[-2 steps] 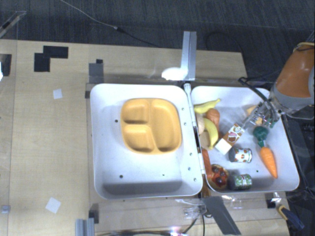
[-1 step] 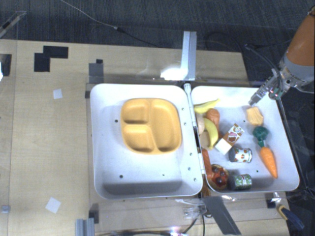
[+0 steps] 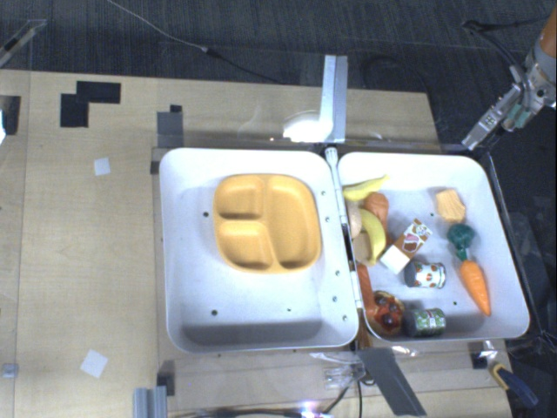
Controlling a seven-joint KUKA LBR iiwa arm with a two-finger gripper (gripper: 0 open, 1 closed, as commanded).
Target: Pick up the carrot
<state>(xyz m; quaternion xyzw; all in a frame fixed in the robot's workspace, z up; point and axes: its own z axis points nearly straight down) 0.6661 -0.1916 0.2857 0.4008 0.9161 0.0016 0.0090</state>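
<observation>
The task stood at its approach step: nothing was grasped. The pincer [image 3: 498, 122] hovered beyond the right bin's [image 3: 496, 190] far right corner; whether it stood apart or together could not be told. The carrot [image 3: 475, 286] lay well apart from it, by the bin's right wall, just below a green broccoli-like toy [image 3: 460, 237]. The next move called for reaching over and descending.
</observation>
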